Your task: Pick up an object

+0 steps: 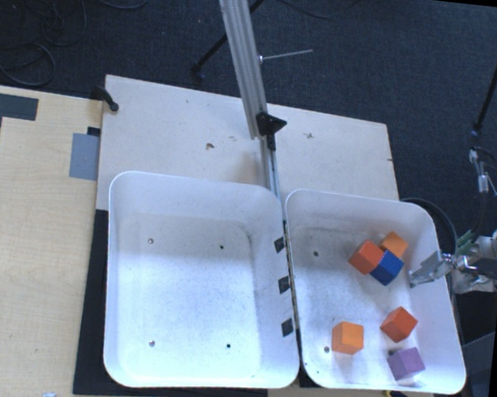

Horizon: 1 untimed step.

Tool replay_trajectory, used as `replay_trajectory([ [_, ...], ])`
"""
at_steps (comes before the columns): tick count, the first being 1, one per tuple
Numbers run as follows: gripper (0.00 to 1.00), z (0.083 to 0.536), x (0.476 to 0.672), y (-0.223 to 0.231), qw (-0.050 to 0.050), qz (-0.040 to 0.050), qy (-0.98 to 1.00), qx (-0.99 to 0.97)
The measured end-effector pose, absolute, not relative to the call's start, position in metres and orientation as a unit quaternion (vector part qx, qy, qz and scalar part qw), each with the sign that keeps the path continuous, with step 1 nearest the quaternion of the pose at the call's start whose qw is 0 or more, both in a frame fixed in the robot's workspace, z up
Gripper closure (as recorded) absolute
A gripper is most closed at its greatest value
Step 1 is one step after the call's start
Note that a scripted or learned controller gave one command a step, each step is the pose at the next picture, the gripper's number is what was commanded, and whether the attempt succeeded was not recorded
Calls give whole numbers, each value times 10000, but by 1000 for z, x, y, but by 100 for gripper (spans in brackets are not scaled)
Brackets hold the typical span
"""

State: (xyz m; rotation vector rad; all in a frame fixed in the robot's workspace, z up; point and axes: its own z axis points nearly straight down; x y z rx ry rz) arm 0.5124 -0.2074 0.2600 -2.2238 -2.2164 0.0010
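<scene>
purple block [405,362] nearest in right bin [434,227], blue block [387,269] just left of tool [426,271] (grip state unclear)

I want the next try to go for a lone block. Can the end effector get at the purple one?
Probably yes: the purple block lies apart from the others, nothing on top, near the end effector.

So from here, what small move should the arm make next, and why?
Probably ease the gripper left and down toward the blue cube. The gripper sits at the right bin's right rim holding nothing, and the blue cube, touching two orange cubes, lies closest to it.
</scene>
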Motion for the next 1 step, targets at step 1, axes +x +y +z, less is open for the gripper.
replay_trajectory([
  [1, 0, 91, 566, -177, 8, 5, -7080, -7062],
])
